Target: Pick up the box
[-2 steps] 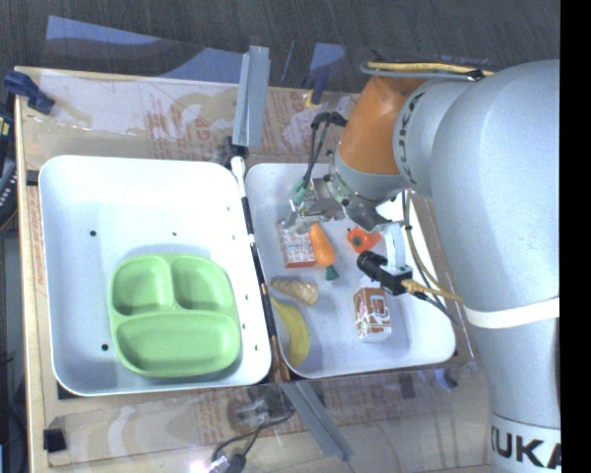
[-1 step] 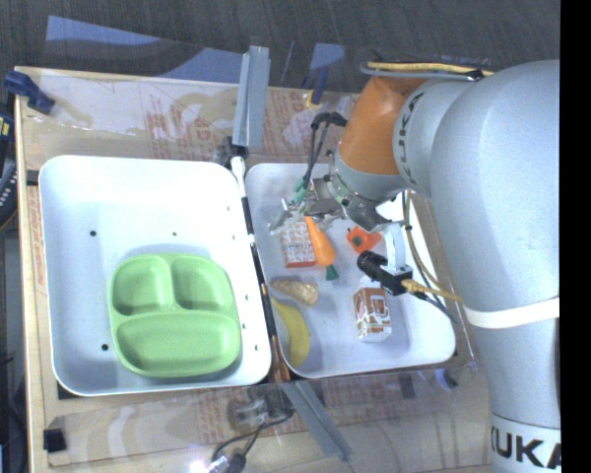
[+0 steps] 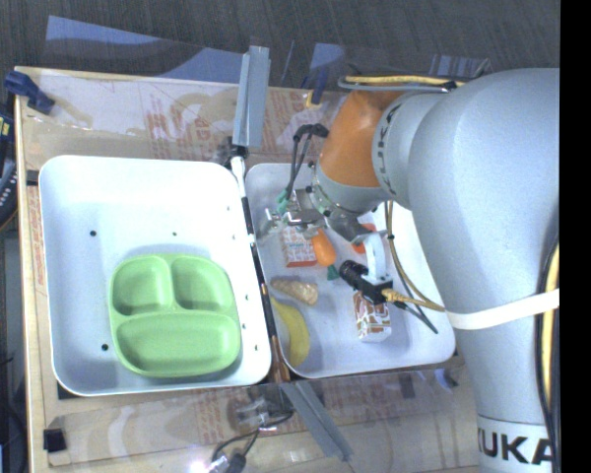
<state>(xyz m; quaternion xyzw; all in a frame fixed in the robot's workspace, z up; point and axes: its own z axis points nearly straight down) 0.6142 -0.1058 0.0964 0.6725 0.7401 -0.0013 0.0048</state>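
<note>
Two box-like things lie in the right bin [image 3: 414, 355]. A small white and red box [image 3: 297, 248] lies flat near the bin's middle. A brown and white carton [image 3: 371, 316] rests toward the bin's near right side. My gripper [image 3: 305, 217] hangs under the orange wrist band [image 3: 352, 153], low over the bin's far half. It sits just above the far edge of the white and red box, and the wrist hides part of that box. The carton lies apart from the gripper, nearer the camera.
An orange piece [image 3: 323, 250] touches the small box's right side. A beige lump [image 3: 294, 290] and a banana [image 3: 295, 332] lie along the right bin's left wall. A green divided plate [image 3: 174, 315] sits in the left bin [image 3: 69, 215]. The arm's body covers the bench's right side.
</note>
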